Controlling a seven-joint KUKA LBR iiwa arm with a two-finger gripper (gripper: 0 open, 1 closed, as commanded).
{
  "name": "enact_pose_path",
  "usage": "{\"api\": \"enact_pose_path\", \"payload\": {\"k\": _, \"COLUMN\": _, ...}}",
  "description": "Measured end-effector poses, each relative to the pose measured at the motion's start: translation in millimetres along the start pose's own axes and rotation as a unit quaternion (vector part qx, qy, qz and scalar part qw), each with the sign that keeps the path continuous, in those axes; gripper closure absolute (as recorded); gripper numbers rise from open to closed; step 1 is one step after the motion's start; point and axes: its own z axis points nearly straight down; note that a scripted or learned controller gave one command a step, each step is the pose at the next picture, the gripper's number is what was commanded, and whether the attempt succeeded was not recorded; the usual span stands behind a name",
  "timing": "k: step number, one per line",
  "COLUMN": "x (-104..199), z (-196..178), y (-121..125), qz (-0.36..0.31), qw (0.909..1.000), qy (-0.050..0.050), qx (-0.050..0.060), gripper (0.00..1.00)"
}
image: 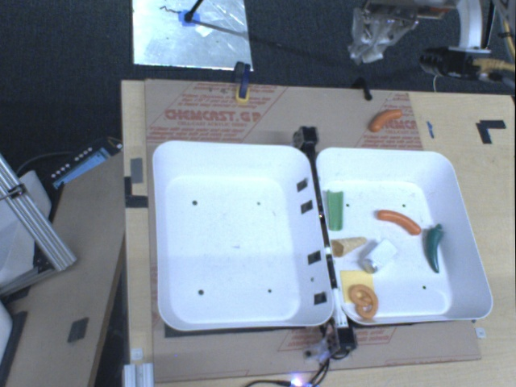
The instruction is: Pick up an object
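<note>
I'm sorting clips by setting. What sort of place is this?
Likely a robotics lab bench for grasping trials: two white bins side by side, small toy foods such as a sausage, and the arm's hand overhead.

The scene is viewed from one fixed camera mounted above the flat brown cardboard-covered desk (201, 107), looking down at a slant. Both shallow white plastic bins (234, 240) are framed whole from moderate distance.

Claw (372, 45) high at the view's top right, pointing down, above the bench's far edge.
</note>
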Motion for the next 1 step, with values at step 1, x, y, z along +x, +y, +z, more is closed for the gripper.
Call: {"api": "enact_pose_path", "payload": {"k": 1, "x": 19.6, "z": -6.7, "y": 0.1, "qz": 0.0, "qw": 1.0, "qy": 0.0, "qx": 0.0, "gripper": 1.0}}
